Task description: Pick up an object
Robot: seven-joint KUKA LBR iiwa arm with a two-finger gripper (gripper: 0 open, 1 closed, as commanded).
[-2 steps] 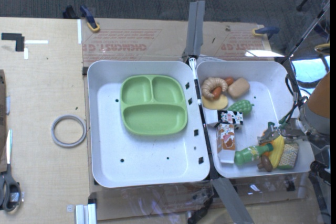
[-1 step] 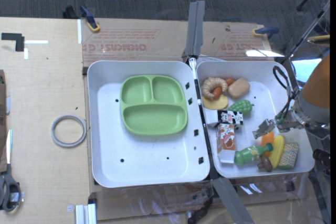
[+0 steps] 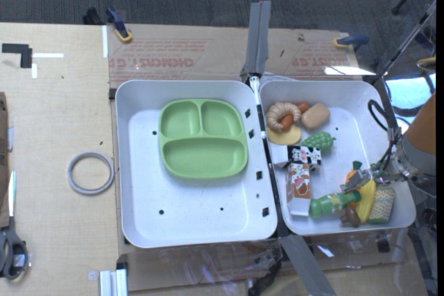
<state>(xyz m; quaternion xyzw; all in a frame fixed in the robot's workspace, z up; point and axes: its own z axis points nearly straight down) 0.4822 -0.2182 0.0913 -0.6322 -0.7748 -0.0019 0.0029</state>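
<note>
- The tool (image 3: 359, 179) sits low in the right bin (image 3: 361, 95), over the toys; I cannot tell its state
- A green plate (image 3: 203, 137) lies in the left bin (image 3: 139, 170)

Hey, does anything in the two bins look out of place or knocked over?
Mostly tidy. The green bottle lies on its side in the right bin, amid toy food heaped at its near right corner. The green plate sits flat in the left bin.

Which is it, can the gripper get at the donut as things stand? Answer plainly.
Probably yes. The donut lies uncovered at the far left of the right bin, with nothing on top of it. The gripper is down among toys in the same bin's near right part, so it would likely need to lift first.
</note>
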